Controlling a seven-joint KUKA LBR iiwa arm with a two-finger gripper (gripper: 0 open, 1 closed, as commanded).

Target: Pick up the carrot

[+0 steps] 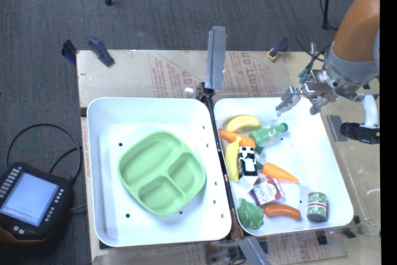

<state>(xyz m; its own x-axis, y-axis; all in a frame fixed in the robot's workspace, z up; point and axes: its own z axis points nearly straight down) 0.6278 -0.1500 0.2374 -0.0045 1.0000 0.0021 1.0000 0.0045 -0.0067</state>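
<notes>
Carrot (280,172) lies mid right bin (322,152), tip pointing right, leafy end touching the black-and-white pack (249,163); purple pouch (267,191) just below. Gripper (302,100) hovers above the bin's back rim, 2 fingers spread, holding nothing. We judge the approach not begun. We'd come down over the carrot's bare middle, fingers across its width, clear of pack and pouch.

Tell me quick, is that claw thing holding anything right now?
Gripper: open, holding nothing, hovering over the right bin's far corner, apart from the carrot.
</notes>
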